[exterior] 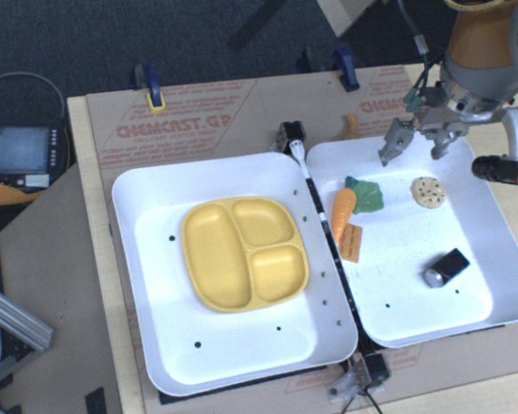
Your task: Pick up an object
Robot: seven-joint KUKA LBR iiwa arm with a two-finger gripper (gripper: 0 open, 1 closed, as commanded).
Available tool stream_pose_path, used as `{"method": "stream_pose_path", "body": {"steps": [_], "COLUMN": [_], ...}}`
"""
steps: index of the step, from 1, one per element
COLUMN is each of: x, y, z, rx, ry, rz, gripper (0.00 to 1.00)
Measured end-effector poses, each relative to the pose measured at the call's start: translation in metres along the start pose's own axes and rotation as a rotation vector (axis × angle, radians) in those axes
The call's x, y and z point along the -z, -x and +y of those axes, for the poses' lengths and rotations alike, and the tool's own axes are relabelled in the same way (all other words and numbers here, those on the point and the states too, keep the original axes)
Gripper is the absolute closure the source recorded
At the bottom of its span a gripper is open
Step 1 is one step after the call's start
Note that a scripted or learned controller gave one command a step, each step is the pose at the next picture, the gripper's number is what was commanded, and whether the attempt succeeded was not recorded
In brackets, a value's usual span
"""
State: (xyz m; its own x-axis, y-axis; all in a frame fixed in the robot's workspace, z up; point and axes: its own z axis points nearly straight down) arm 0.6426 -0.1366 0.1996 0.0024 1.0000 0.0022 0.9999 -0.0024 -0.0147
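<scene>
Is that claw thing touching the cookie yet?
Apart. In the camera view the gripper hangs open near the right bin's far edge, and bare white bin floor shows between its fingers and the cookie.

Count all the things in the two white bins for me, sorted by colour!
Yellow: 1, the divided plate
Orange: 2, the carrot and the small orange block
Green: 1, the green piece at the carrot's top
Tan: 1, the cookie
Black and silver: 1, the little dark object
Total: 6
</scene>
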Motion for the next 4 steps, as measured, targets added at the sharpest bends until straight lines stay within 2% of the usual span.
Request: {"method": "stream_pose_path", "body": {"steps": [1,3,4], "x": [0.008,-0.109,-0.094], "y": [0.000,-0.005,-0.005], "z": [0.003,0.001,0.004], "rx": [0.003,0.003,0.002], "ry": [0.015,0.006,0.016], "rz": [-0.002,-0.001,-0.003], "gripper": [0.00,0.00,1.00]}}
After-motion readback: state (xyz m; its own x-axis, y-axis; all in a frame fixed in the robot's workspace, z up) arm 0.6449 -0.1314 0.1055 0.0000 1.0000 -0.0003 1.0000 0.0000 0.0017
